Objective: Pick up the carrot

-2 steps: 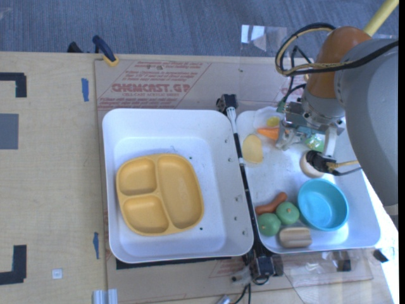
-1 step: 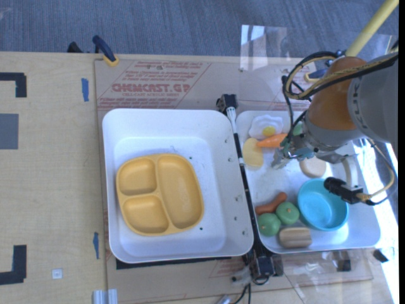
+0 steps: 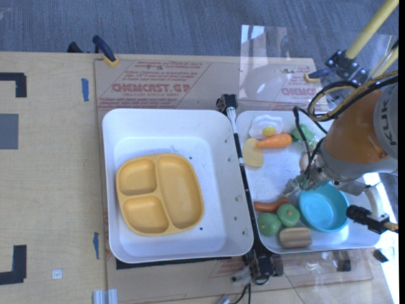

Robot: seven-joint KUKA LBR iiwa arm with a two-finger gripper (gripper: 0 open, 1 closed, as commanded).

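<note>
No grasp is judged made yet: nearest lies the blue bowl (image 3: 323,209) in the right bin (image 3: 364,236), above it the claw (image 3: 302,181), whose opening cannot be told, and farther back the carrot (image 3: 274,142) lies untouched beside the fried egg (image 3: 265,127).

Red printed lettering on the brown cardboard sheet (image 3: 152,84) at the table's far edge reads roughly "CHEMCAST GP". The same red print recurs near the far right corner, partly covered; smaller lines stay illegible.

carrot (image 3: 274,141) | hemmed: fried egg (image 3: 266,128), arm (image 3: 354,138) | open below
</note>
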